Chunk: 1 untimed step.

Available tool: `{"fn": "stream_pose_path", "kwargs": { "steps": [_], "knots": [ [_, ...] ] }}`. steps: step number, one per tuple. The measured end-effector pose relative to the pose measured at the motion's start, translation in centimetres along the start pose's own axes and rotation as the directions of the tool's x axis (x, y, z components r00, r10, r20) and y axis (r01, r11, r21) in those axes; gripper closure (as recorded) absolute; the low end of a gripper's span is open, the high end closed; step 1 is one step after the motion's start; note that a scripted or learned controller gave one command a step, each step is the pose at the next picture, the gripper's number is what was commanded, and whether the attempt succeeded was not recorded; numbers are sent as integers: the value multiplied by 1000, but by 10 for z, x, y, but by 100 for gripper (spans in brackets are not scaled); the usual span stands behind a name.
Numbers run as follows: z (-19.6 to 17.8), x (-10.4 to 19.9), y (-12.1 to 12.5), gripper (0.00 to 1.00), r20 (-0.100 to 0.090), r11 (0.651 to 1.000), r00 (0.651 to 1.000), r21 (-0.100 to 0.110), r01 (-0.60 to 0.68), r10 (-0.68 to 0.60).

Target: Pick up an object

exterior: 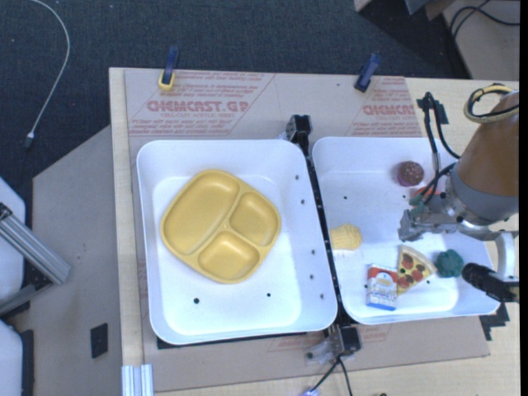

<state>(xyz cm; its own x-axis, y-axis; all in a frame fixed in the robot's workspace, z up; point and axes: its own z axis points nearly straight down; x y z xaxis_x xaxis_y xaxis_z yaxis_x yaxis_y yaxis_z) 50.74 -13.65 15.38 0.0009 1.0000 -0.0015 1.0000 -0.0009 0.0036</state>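
The right bin [363,159] holds several small objects. A dark red round piece [410,172] lies toward the back. A pale yellow lump [346,238] rests by the bin's left wall. A pizza slice [413,267] and a small white, red and blue carton [382,288] lie at the front, with a teal lump [450,262] to their right. My gripper [412,223] hangs over the right bin, just above the pizza slice and left of the teal lump. The grey and orange arm [491,167] covers the bin's right side.
The left bin [157,246] holds a yellow divided plate [220,224]. A black clamp [299,127] and the divider between the bins stand at the middle. Blue clips [367,71] sit on the cardboard's far edge. Cables [437,126] run beside the arm.
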Motion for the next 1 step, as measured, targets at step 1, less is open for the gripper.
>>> {"fn": "stream_pose_path", "kwargs": {
  "steps": [1],
  "knots": [
    [-57,-9,-3,100,1,1000,1000,-2,1,-1]
  ]
}}
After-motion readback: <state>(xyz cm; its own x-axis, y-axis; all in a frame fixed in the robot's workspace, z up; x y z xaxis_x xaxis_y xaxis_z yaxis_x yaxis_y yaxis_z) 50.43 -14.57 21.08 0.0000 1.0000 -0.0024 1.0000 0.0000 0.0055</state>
